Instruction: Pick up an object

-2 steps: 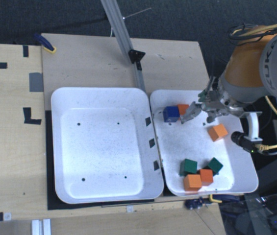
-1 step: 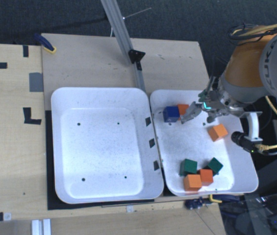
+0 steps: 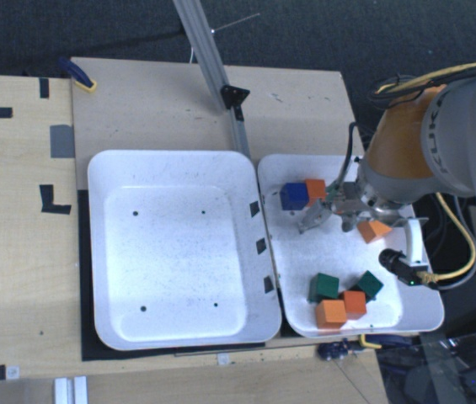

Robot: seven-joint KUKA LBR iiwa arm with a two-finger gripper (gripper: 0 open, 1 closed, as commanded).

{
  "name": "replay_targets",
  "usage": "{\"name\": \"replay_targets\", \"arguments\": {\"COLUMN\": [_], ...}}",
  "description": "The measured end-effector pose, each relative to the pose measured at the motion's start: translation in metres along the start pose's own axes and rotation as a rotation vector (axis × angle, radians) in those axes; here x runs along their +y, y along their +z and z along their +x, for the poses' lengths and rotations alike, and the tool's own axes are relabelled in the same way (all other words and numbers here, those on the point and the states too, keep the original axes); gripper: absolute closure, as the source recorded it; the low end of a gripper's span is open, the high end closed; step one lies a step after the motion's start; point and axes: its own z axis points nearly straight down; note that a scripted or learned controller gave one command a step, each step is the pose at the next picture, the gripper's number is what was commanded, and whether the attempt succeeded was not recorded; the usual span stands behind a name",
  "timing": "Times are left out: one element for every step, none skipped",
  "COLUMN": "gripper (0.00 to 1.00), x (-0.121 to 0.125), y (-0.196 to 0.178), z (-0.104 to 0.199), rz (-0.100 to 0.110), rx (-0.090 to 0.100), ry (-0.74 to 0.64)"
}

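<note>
End effector (image 3: 332,213) low in right bin (image 3: 292,310), beside blue cube (image 3: 294,196) near bin's far edge, likely lining up a grasp; finger state cannot be told. Other cubes (image 3: 343,297) cluster at near edge

Counted two white bins: the left bin (image 3: 174,247) and the right bin (image 3: 347,255), the one the gripper (image 3: 332,213) was hanging over. Seven blocks, all in that right one. One blue block (image 3: 294,196) plus one orange block (image 3: 315,188) sat just left of the gripper, another orange block (image 3: 374,231) just right of it. Below it were two green blocks (image 3: 324,286) (image 3: 370,284), one red block (image 3: 355,303), one more orange block (image 3: 332,313).
</note>
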Motion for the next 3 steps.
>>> {"name": "replay_targets", "arguments": {"gripper": [0.00, 1.00, 1.00], "x": [-0.002, 0.000, 0.003], "y": [0.055, 0.042, -0.021], "z": [0.001, 0.001, -0.001], "rz": [-0.001, -0.004, -0.013], "rx": [0.000, 0.001, -0.001], "ry": [0.000, -0.001, 0.000]}}
